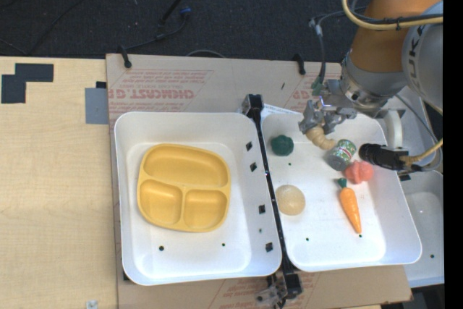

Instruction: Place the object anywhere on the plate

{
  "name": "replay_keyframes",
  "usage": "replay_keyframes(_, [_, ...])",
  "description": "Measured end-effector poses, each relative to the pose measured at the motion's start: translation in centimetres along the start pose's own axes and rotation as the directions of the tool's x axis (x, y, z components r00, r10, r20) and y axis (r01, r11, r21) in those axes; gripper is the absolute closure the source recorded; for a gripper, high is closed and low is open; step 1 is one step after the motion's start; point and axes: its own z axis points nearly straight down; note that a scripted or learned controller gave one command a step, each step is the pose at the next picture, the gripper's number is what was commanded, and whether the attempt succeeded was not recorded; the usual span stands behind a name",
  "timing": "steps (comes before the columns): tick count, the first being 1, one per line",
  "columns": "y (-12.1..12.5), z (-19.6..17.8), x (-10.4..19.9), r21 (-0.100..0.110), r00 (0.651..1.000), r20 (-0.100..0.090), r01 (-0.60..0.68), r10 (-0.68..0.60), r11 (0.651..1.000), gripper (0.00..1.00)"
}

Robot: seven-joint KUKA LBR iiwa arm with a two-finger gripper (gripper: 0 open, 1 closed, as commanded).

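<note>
Reaching in from the right, the grey arm with its orange band hangs its two-finger gripper [318,121] over the upper part of the right shallow white bin [391,246]. Fingers too cluttered to read: cannot tell whether apart or together. A small tan, knobbly object [316,137] sits right at the fingers; held or not, unclear. Just beside it lies a grey tin can with green label [341,154], tilted on its side. Touching the can's lower edge, a pink lumpy piece [359,171]. Below that, a tapered orange plastic carrot [350,208]. Dark green rounded lump [282,145] near the divider; pale cream smooth disc [291,200] beneath it. Left white bin [130,242] carries the yellow three-compartment plastic plate [184,187], glossy, rounded corners.
</note>
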Motion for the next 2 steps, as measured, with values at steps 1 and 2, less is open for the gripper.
replay_keyframes(1, [1.0,0.6,4.8,-0.001,1.000,0.001,0.000,0.000,1.000,1.00])
replay_keyframes(2, [0.1,0.8,9.3,0.001,1.000,0.001,-0.001,0.001,1.000,1.00])
